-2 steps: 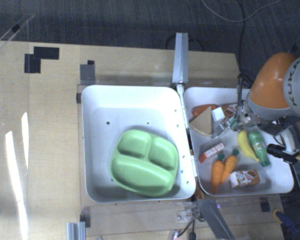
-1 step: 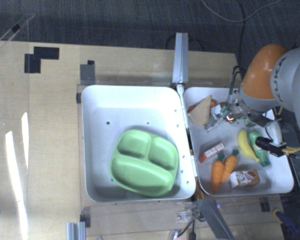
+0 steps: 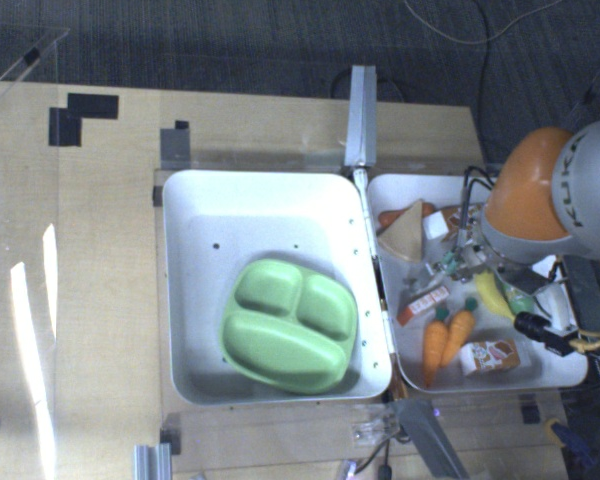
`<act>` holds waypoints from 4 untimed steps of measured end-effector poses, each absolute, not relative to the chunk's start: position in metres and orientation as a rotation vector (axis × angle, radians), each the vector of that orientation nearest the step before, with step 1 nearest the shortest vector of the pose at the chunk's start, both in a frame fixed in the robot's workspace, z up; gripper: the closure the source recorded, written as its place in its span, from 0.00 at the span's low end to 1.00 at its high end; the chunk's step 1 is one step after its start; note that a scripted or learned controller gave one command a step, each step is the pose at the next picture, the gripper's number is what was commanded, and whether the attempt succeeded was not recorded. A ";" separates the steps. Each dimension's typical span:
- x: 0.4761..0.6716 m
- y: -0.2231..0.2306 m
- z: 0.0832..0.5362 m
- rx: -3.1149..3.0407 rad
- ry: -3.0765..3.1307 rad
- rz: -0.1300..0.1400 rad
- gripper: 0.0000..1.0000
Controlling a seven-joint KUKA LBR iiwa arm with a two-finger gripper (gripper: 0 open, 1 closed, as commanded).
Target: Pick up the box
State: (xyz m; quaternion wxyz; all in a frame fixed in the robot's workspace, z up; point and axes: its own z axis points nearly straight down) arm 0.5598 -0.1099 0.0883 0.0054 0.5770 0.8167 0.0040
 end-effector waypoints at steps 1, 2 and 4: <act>0.563 -0.109 0.098 1.803 2.555 0.019 1.00; 0.505 -0.090 0.221 1.912 2.489 0.002 1.00; 0.488 -0.007 0.182 1.851 2.539 0.001 0.00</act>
